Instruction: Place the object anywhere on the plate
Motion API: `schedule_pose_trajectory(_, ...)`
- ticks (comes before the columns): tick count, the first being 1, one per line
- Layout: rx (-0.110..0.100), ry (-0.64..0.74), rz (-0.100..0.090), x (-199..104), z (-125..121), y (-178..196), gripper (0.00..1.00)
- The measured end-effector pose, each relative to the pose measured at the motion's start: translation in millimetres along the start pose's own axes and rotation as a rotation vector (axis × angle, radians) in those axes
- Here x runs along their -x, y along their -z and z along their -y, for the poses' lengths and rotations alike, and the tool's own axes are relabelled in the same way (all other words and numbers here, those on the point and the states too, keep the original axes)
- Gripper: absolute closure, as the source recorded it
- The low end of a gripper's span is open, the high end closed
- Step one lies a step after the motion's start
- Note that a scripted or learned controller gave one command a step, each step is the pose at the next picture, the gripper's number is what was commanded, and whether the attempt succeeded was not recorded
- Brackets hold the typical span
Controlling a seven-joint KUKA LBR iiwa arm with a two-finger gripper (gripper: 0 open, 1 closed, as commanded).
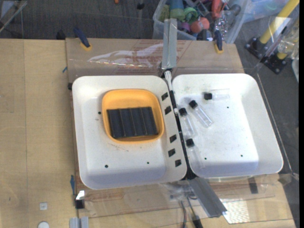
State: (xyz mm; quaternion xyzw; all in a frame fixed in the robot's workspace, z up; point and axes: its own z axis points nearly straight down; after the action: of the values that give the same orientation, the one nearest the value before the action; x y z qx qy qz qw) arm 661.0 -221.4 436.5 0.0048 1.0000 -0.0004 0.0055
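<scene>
An orange plate (130,95) with rounded corners rests in the left white bin (90,146), toward its back. A black ribbed rectangular object (132,122) lies flat on the plate, covering most of its front half and staying inside the rim. In the right white bin (242,137) lie several clear tubes with black caps: one near the back (214,96), one slanted in the middle (200,113), and one close to the divider (186,122).
A row of black clips (171,127) runs along the divider between the bins. Behind the bench stands a clear tub of coloured toys (199,6). A metal bracket (169,44) sits at the back centre, and another (206,198) sticks out at the front.
</scene>
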Motion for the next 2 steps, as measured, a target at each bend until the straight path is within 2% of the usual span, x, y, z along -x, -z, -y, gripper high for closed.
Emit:
schedule_pose_trajectory(1,0.001,0.292,0.000,6.2,-0.3,-0.1,1.00)
schedule_pose_trajectory(2,0.001,0.512,0.001,7.5,-0.6,-0.1,1.00)
